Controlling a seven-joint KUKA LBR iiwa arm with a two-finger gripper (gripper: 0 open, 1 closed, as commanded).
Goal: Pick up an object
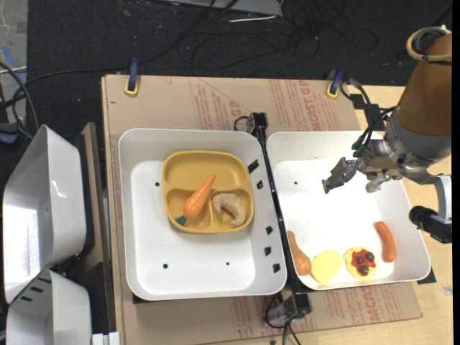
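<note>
My gripper (353, 179) hangs over the upper middle of the right bin (316, 214), its two dark fingers spread apart with nothing between them. Along the bin's near edge lie a brown drumstick-shaped piece (298, 254), a pale yellow round slice (325, 266), a small yellow disc with red and dark toppings (360, 261) and an orange sausage (386, 241). These pieces sit well below the gripper in the view. In the left bin (144, 214) stands a yellow divided plate (172, 175) holding a carrot (199, 197) and a pale shrimp (231, 208).
A black divider with clips (263, 192) runs between the two bins. Both bins rest on a cardboard sheet (215, 99) held by yellow clamps (131, 85). White containers (43, 207) stand off the bench to the left. Cables lie on the dark floor behind.
</note>
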